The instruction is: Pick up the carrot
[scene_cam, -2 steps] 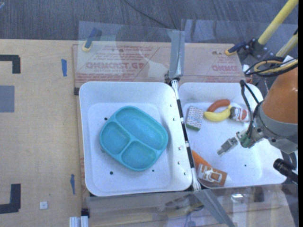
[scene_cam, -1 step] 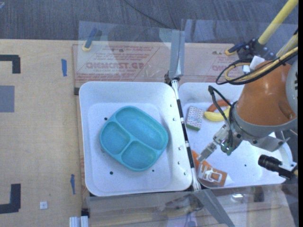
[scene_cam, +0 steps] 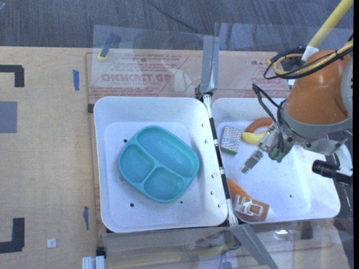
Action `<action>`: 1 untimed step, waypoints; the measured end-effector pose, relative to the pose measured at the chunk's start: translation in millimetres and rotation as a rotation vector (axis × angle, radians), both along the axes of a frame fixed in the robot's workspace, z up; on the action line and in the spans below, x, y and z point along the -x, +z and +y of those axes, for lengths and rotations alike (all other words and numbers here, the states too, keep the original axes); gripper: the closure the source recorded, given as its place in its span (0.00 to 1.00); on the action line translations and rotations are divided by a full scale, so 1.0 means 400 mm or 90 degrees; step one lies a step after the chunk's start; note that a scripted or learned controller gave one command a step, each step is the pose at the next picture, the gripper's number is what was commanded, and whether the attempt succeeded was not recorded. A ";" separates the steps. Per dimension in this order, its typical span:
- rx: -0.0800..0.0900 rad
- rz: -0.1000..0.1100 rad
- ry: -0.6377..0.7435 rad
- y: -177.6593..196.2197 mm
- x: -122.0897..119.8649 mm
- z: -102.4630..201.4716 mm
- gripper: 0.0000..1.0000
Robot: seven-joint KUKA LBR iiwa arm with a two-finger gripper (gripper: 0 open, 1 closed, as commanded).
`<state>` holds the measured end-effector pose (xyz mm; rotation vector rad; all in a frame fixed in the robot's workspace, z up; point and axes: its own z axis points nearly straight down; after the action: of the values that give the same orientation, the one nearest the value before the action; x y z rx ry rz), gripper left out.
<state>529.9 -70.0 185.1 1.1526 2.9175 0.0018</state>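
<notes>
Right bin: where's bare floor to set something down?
Free: the right bin's middle and front right, between the orange packet and the far wall. Crowded: its back left, where the sponge, banana, carrot and gripper cluster.

Feed looks evenly bright to me, soft light from overhead so I barely get shadows. Bit of glare off the white bins (scene_cam: 106, 116), and everything's slightly soft, low-res.

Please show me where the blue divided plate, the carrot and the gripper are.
blue divided plate (scene_cam: 159, 162): camera view, on its large upper compartment.
carrot (scene_cam: 259, 124): camera view, on its visible orange curve beside the arm.
gripper (scene_cam: 252, 162): camera view, midway between its fingertips.
</notes>
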 end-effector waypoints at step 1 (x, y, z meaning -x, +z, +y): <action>0.000 0.001 0.061 -0.156 -0.074 -0.079 0.00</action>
<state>559.7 -101.8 122.7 1.0129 2.9707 0.0013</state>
